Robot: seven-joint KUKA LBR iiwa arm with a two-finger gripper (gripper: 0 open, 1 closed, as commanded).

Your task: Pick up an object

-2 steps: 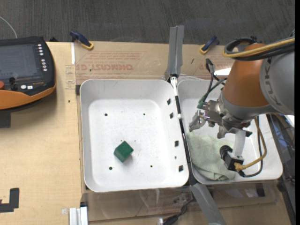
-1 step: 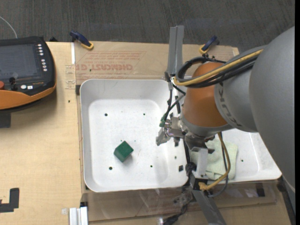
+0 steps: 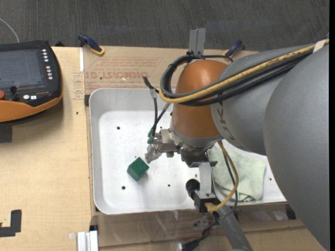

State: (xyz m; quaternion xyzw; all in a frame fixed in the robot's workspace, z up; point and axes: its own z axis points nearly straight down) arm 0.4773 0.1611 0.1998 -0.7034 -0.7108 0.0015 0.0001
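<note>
The green block (image 3: 137, 169) lies on the floor of the left bin (image 3: 104, 140), toward the bin's lower middle, turned so that one corner points down toward the near wall. It rests flat on the white surface and nothing else touches it on its left, lower or right sides.

The arm (image 3: 272, 103) reaches in from the right, and its orange band (image 3: 196, 103) sits above the centre of the view, covering the line where the two bins meet. Black and yellow cables (image 3: 209, 85) loop over the band. Below the band, the gripper (image 3: 153, 153) points down and to the left, into the left bin. Its tip ends just above and to the right of the block, at the block's upper right corner. From this slanted view the metal tip seems to be just beside the block or touching its edge; which of the two cannot be told. The block is not between the fingers. Whether the fingers are open or closed cannot be told, since they read as one small grey shape.

A pale cloth (image 3: 243, 174) lies in the right bin, partly hidden under the arm. A control tablet (image 3: 26, 77) with an orange rim rests on the bench (image 3: 42, 182) at far left.
</note>
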